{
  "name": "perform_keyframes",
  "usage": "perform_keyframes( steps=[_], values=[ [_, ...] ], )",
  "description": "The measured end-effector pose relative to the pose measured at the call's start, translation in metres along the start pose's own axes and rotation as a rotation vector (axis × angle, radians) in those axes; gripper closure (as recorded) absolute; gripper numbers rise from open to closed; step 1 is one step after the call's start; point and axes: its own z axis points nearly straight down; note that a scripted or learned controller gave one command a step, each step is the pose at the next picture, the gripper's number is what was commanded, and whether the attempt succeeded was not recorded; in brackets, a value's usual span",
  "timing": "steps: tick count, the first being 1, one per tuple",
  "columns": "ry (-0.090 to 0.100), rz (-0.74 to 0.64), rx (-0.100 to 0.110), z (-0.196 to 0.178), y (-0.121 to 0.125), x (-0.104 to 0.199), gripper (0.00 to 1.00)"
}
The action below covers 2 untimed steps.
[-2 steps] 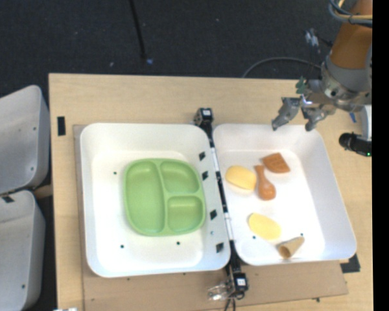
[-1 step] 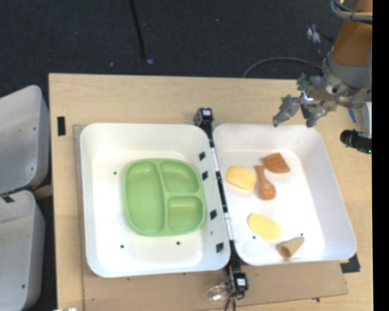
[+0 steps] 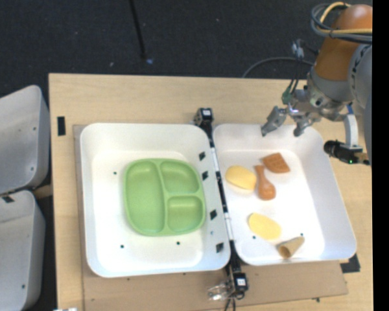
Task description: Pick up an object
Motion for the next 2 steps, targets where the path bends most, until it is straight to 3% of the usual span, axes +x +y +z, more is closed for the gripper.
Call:
perform_keyframes(
  steps=[2],
  values=[
    [0.000, -0.003, 0.000, 0.095, -0.001, 0.003, 0.00]
  ],
)
